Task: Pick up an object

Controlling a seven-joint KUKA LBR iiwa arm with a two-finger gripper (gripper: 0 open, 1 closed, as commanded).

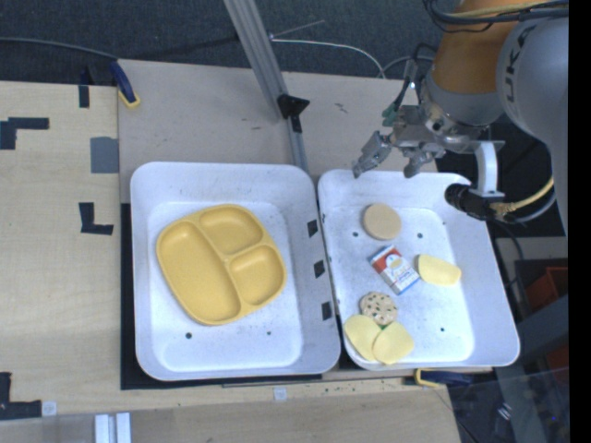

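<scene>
Snacks sit in the right bin (480,284), and we see none of them picked up. We spot a round tan cracker (381,221) near the top of that bin. Below it lies a small red and white box (394,270), tilted. Just beside the box, on its right, rests a yellow chip (439,270). Lower down we see a brown cookie (378,307), touching two more yellow chips (379,340) at the bottom left corner.

Our end effector (395,159) hangs over the top edge of the right bin, above the cracker. Its two fingers are spread apart and nothing is between them. The grey arm (499,53) comes in from the right.

In the left bin (148,247) lies a yellow plate (220,263) with three parts. Both bins rest on the bench (55,247).
</scene>
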